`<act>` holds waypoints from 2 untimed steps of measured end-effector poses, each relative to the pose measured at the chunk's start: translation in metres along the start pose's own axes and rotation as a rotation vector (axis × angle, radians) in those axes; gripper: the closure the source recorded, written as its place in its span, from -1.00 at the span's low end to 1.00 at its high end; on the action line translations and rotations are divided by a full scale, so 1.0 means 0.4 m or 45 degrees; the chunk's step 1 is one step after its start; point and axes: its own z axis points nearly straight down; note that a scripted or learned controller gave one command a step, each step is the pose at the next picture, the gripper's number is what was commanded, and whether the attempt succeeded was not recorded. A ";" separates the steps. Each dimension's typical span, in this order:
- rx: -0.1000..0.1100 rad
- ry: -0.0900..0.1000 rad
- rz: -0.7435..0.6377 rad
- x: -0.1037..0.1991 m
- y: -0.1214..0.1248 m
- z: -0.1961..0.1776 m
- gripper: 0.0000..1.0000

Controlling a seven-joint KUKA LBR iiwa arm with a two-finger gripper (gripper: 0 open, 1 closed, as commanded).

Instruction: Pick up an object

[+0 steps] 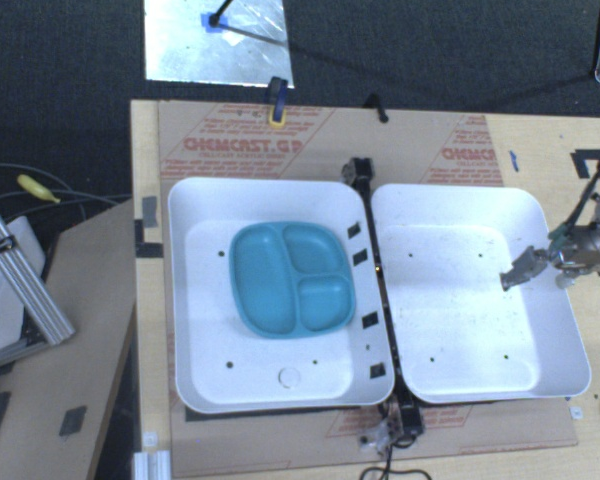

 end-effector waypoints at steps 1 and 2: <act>0.015 0.002 0.008 -0.118 -0.018 0.396 -1.00; -0.003 -0.002 0.001 -0.113 -0.007 0.348 1.00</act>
